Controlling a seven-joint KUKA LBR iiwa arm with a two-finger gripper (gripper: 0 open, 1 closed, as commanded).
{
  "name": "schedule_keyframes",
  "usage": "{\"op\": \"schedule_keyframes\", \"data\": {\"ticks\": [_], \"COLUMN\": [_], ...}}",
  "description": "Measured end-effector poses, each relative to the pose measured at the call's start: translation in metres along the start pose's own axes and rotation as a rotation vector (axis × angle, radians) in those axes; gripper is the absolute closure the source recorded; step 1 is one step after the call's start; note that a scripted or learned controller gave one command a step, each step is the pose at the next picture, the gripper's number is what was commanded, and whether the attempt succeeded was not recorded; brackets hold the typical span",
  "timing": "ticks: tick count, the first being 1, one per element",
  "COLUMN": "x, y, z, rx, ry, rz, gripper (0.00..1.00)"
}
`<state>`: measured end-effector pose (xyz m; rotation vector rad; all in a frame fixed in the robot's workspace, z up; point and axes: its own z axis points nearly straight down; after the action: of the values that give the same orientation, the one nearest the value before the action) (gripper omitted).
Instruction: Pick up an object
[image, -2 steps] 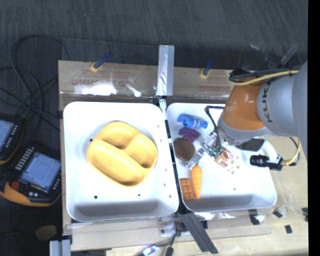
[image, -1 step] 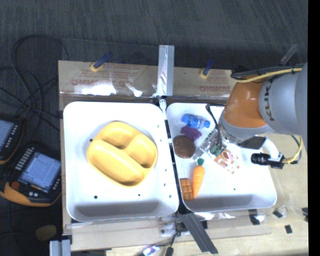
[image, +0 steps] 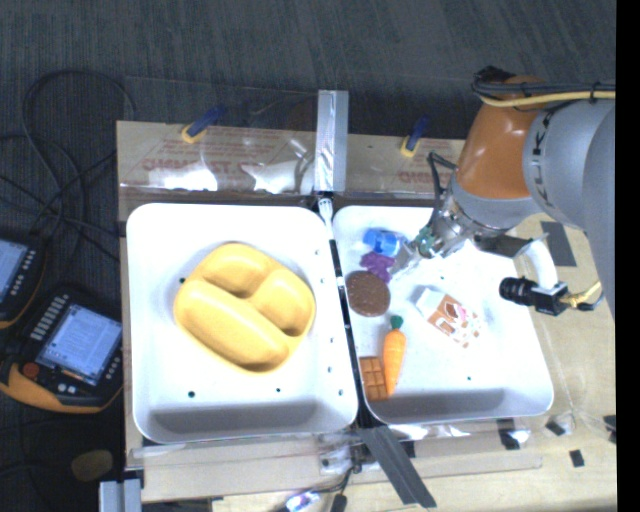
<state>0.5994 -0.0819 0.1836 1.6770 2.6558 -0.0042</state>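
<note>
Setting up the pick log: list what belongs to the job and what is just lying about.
Job: gripper; blue piece; purple grapes; brown disc; toy carrot; waffle piece; small carton; yellow squash-like toy.

Lying about: teach pendant; clamps.

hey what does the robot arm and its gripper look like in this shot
The arm is bulky, rounded and grey, with a glossy orange band above the wrist and dark lettering on the grey shell. A yellowish cable runs over the top of it. The gripper is small and slim, metallic grey with a greenish tint.
</note>
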Motion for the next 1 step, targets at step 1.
{"op": "schedule_keyframes", "data": {"ticks": [1], "x": [-0.0002], "y": [-0.0001], "z": [0.0001], "rx": [0.0], "ry": [-0.001], "rz": [0.0], "gripper": [0.0]}}
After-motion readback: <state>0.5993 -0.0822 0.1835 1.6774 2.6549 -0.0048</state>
